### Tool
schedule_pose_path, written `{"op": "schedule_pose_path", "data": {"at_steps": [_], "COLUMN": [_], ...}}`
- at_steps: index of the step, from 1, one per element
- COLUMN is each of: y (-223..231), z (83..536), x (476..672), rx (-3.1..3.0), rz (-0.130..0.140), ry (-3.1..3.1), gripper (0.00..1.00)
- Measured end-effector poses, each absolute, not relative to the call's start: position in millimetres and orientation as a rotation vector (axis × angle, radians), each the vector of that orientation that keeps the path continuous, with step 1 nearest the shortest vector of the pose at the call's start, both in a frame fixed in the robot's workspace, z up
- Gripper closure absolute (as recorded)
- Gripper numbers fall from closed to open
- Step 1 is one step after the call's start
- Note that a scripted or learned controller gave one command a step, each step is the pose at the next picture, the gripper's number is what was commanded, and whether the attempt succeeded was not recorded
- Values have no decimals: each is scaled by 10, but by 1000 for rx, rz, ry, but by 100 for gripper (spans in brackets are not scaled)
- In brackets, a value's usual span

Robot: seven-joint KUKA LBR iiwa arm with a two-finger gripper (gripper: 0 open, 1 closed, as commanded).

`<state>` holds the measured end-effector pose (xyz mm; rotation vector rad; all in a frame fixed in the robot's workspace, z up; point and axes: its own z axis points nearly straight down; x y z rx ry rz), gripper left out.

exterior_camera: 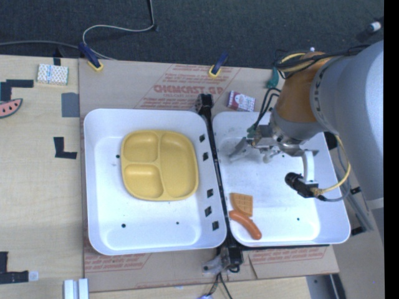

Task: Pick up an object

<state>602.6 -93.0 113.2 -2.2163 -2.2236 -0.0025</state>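
A yellow divided plate (159, 165) lies in the left bin (103, 223). In the right bin (312, 226), near its front left corner, an orange square waffle-like piece (242, 203) rests just behind an orange sausage (246, 224). My gripper (252, 148) hangs low over the back left part of the right bin, well behind those two pieces and beside the divider between the bins. Nothing is visible in it. The grey arm with its orange band (299, 98) covers the bin's back right part.
A small red and white packet (240, 101) lies on the cardboard behind the bins. Yellow clamps (217, 67) grip the board's back edge. A black cable plug (298, 182) hangs off the arm above the right bin. A black clip (203, 102) sits at the bins' junction.
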Motion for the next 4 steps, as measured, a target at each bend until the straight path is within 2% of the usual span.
{"op": "schedule_pose_path", "data": {"at_steps": [1,2,3,4], "y": [-920,-921,-948,-941], "z": [1222,1221,854,949], "x": [6024,6024,6196,6201], "rx": [-2213,-2214,-2219,-2218], "rz": [-4,-3,0,-2], "ry": [-2223,-2223,-2223,-2227], "gripper": [100,0,0,100]}}
